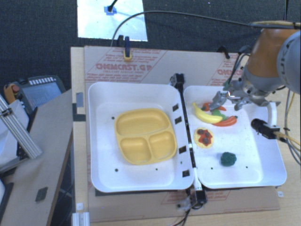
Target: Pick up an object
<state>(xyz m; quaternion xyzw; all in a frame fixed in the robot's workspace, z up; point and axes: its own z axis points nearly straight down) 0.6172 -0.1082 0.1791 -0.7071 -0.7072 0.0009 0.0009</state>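
Red printed lettering "CHEMCAST GP" on the brown protective sheet (141, 65) beneath the bins, legible behind the left bin; the same print recurs, partly hidden, behind the right bin. Smaller lines illegible.

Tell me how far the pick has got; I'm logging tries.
Done: the gripper is over the right bin, above the banana and chili. In hand: nothing visible. Left: grasp and lift; pizza and broccoli lie untouched.

Arm (277, 51) cut off at right edge; green toy (217, 112) partly hidden.
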